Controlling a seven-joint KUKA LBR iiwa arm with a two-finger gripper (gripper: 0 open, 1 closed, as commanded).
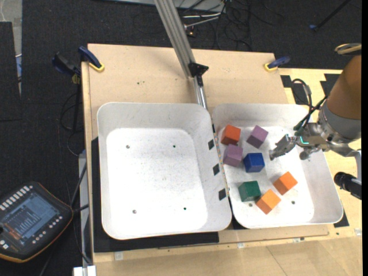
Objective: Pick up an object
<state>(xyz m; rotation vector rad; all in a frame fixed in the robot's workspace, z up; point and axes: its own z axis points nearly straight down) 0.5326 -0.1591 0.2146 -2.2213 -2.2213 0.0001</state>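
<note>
Gripper (283, 147) above the right bin (322, 211), beside the blue cube (253, 162) (finger state impossible to tell).

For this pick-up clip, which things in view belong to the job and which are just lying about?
Job:
gripper
right bin
orange cubes
purple cubes
blue cube
green cube

Lying about:
left bin
teach pendant
corner clamps
</note>
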